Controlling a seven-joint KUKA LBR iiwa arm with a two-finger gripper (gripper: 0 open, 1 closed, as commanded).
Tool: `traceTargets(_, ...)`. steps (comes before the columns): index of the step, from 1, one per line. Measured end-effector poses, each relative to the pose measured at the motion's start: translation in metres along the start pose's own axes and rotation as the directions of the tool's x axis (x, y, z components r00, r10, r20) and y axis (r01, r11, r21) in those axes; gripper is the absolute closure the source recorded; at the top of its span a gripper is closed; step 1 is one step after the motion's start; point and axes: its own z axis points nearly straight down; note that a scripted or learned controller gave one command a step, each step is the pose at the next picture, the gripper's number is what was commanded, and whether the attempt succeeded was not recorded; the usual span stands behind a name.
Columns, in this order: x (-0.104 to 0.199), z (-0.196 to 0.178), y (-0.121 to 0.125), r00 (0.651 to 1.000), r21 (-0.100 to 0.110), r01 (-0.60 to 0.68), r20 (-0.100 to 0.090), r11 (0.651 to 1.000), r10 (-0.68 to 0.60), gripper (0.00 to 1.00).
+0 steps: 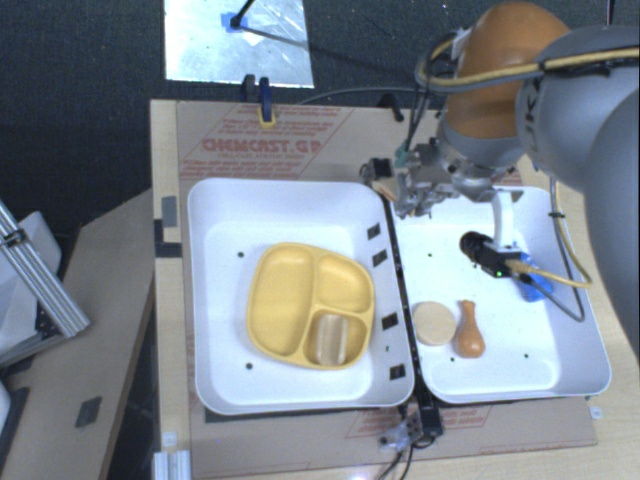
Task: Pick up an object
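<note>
Camera view: yellow plate in left bin; drumstick in right bin.

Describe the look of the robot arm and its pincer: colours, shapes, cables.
The arm is bulky and rounded, with smooth grey casing and a glossy orange band above the wrist. Yellow and dark cables loop around that orange section, and another yellow cable trails down beside it. The pincer is a small cluster of dark and silvery metal parts, too blurred for finer detail.

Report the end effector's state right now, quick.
End effector: cannot be told. It sits over the top left corner of the right bin, apart from the objects lying there.
</note>
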Motion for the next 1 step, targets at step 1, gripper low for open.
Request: traceTargets(1,0.0550,0.0019,-0.0136,1.000,0.002,0.001,-0.001,1.000,-0.001,1.00)
